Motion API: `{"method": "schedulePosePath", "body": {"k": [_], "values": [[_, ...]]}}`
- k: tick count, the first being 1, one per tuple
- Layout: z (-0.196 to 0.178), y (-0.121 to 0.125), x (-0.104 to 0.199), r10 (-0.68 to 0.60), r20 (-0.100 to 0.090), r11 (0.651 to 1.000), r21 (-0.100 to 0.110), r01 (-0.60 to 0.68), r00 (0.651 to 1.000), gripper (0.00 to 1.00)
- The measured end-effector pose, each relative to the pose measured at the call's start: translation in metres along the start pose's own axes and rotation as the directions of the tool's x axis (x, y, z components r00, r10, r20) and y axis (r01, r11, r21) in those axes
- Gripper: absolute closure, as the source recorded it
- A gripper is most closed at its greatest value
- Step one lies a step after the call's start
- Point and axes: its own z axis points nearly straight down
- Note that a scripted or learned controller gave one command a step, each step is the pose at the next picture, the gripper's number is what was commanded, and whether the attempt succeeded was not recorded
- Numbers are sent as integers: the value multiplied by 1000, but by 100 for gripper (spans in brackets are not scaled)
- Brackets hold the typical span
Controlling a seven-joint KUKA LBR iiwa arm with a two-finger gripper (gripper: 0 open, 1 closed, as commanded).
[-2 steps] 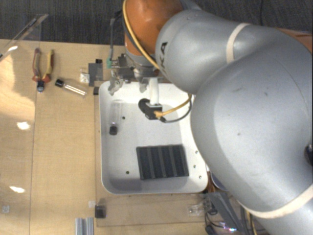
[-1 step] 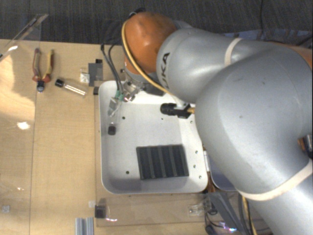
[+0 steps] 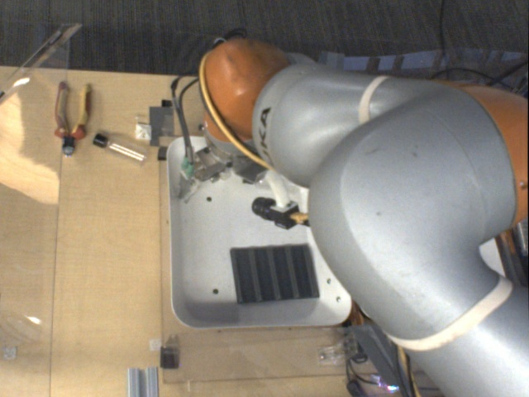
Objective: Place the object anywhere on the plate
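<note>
The claw [image 3: 201, 166] hangs low over the far corner of the white bin [image 3: 194, 292]; from here I can't tell whether it's spread or closed. A small green thing [image 3: 188, 169] sits right at its tip. The dark ribbed plate [image 3: 274, 274] lies well apart from it, nearer the camera.

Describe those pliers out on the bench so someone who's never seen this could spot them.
Find the white bin, then look left across the wooden bench toward its far edge. The pliers lie there, beside a small clear tube with a black cap. Their two long red-orange handles set them apart.
</note>
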Motion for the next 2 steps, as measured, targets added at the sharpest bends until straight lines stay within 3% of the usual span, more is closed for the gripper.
{"method": "schedulePosePath", "body": {"k": [1, 2], "values": [[1, 7, -8, 323, -1, 946, 2, -323, 946, 0], [-4, 9, -3, 692, 1, 722, 5, -692, 722, 0]]}}
